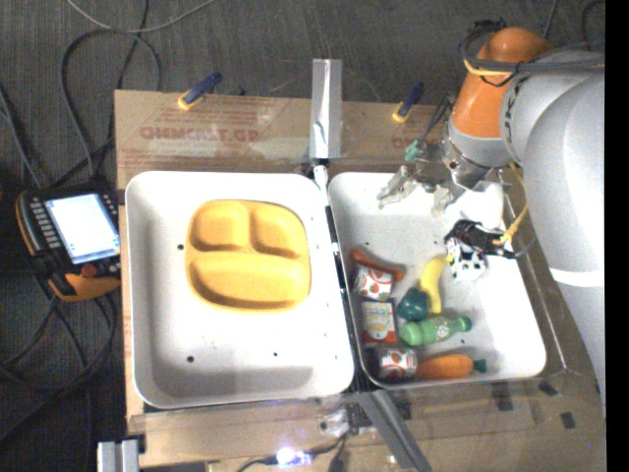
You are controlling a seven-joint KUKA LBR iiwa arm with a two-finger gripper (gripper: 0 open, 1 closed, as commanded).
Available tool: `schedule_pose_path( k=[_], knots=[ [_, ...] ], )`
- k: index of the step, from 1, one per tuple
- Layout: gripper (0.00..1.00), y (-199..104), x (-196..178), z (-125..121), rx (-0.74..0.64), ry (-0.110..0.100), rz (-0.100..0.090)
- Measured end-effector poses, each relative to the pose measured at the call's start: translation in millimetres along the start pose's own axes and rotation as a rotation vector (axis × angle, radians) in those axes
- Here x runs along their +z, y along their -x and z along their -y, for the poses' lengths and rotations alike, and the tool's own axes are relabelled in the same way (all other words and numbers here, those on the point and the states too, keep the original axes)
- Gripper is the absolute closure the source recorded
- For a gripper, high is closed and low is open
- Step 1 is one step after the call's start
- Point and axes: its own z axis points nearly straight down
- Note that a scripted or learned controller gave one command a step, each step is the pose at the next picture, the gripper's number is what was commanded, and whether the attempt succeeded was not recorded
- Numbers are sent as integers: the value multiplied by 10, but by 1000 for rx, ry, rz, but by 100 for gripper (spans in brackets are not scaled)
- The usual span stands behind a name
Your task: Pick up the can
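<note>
The gripper (421, 191) is poised with fingers spread and nothing between them above the far edge of the right bin (526, 357), while the can (372, 282) lies untouched.

The can is seen against the right bin's left wall, about midway along it, with a second small tin (379, 320) just beside it toward the near edge and a red-and-white container (395, 362) in the near left corner. A banana (432, 276), a green bottle (433, 329) and a carrot (447, 366) are crowded close by, so a grasp is judged to be hampered by wall and neighbours alike. A small black-and-white toy (468, 256) lies nearer the right edge. In the left bin (157, 362) a yellow divided tray (250, 254) is set near the middle, well apart from the task.
</note>
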Motion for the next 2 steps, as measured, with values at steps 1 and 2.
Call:
schedule_pose_path(
  k=[1,2],
  knots=[
    [0,-259,455,451,-138,15,6],
    [0,-68,455,913,-93,18,3]
  ],
)
